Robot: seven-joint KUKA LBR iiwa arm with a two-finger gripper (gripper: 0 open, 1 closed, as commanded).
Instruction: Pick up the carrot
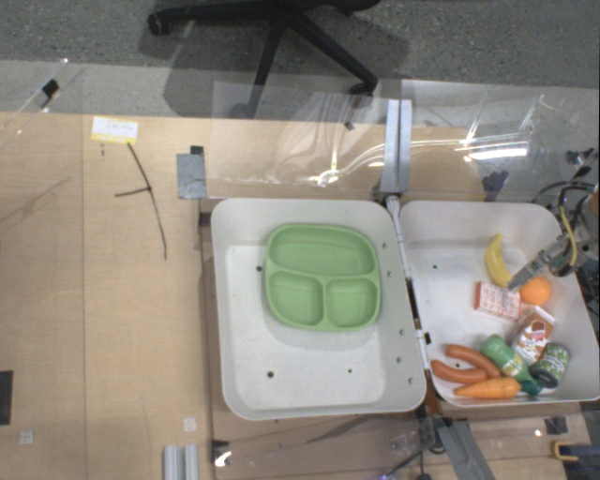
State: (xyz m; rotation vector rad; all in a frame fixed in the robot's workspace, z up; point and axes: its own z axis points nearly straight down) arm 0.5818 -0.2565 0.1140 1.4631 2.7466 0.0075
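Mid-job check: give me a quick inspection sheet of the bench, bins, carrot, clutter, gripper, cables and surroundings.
Surface: wooden bench bearing two white bins; left bin holds a green divided plate.
Job's things: carrot lies at the right bin's front edge, beside two sausages.
Clutter: banana, orange, small cartons, green bottle.
Gripper: at the right edge near the orange, away from the carrot; finger state unclear.
Cables: black wires at right.
Surroundings: chair base behind.

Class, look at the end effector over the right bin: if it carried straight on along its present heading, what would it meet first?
Probably the banana: the end effector points up-left toward it, though height above it is unclear.
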